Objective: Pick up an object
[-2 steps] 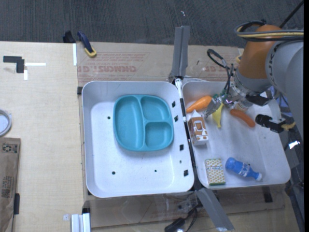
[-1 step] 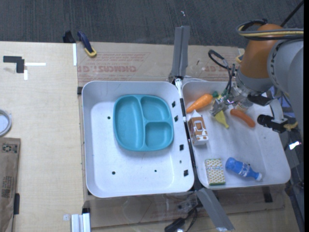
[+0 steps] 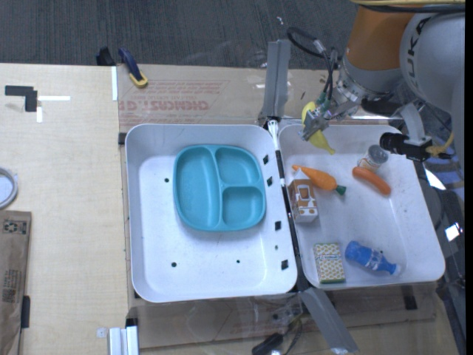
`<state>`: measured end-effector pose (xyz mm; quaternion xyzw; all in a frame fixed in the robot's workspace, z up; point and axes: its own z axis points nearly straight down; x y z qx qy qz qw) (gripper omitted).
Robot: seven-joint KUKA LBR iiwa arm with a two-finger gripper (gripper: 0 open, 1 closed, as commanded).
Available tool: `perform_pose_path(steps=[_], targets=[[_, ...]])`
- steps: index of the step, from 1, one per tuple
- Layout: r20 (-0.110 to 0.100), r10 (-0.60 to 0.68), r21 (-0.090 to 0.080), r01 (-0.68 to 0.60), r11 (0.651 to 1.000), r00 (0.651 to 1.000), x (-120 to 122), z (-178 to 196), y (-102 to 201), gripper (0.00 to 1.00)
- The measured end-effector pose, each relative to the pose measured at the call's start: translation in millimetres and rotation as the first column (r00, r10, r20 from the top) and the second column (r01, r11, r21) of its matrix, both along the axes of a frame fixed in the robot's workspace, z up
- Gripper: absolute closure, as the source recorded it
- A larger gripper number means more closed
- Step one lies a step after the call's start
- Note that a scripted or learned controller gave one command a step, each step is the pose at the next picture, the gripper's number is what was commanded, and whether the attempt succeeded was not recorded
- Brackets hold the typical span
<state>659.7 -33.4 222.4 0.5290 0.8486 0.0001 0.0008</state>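
The left shallow white bin (image 3: 140,220) holds a turquoise three-compartment plastic plate (image 3: 219,187) near its far edge; the right shallow white bin (image 3: 421,228) holds two orange toy carrots (image 3: 319,177) (image 3: 371,180), a small brown carton (image 3: 304,200), a pale green box (image 3: 329,262) and a blue plastic bottle (image 3: 372,259) near its front edge; the gripper (image 3: 319,117) clamps a yellow banana-shaped toy (image 3: 318,135) above that bin's far left corner; reversed red lettering on the cardboard (image 3: 177,98) behind the bins is too faint to read surely.
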Motion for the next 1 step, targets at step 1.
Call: perform_pose_path(steps=[1], targets=[[-0.001,0.097,-0.001,-0.097,0.995,0.995,-51.1,69.6,-8.5,1.00]])
